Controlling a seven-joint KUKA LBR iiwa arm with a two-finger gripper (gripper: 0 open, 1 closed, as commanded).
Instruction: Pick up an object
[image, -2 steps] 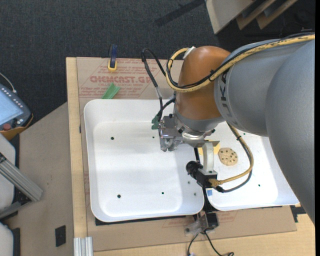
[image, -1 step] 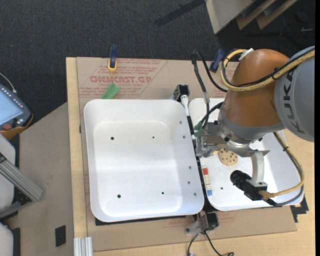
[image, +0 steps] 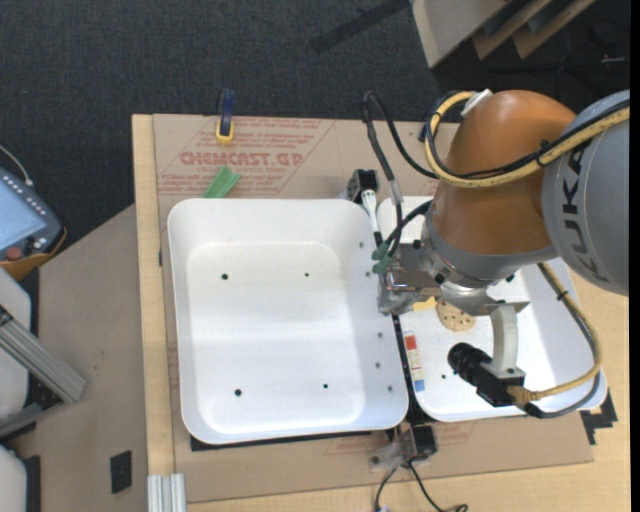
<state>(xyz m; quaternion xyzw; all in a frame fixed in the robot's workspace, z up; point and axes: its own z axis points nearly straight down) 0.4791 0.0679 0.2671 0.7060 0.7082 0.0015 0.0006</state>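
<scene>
A small tan disc with dark spots (image: 457, 316) lies in the right bin (image: 570, 345), near its inner wall and just under the arm's wrist (image: 470, 290); a narrow card with red and blue marks (image: 413, 362) lies nearby. The jaws are hidden beneath the wrist, so I cannot tell their state. A good pick would likely need a straight descent centred on the disc, clear of the wall.

Single fixed camera above the desk (image: 250, 150), looking down at a slant. Both white bins lie in frame: the left bin (image: 270, 320) fully visible, the right bin (image: 560, 350) partly covered by the arm (image: 500, 180) entering from the right.
</scene>
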